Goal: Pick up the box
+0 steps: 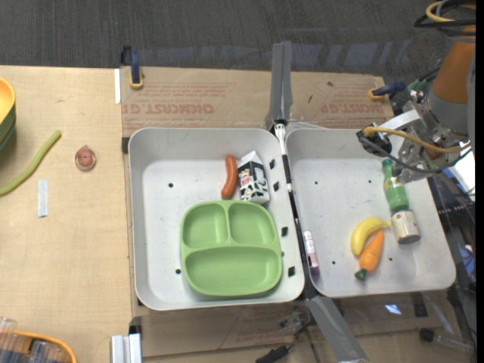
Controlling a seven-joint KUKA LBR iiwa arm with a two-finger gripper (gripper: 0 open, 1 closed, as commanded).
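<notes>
The green divided plate (230, 257) lies nearest, far left of the pincer (404, 165). The box, a small cow-print carton (253, 178), lies in the left bin (151, 225), well apart to the pincer's left, touching a sausage (229, 177). The pincer hovers above a green bottle (395, 190); finger state cannot be determined. Cross the divider, descend over the carton, clear of the sausage.

gripper (408, 159): finger state unclear | yellow bowl (4, 116): cut by left edge

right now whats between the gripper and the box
In the camera view, bare floor of the right bin and the divider rims lie between the gripper and the box.
</notes>
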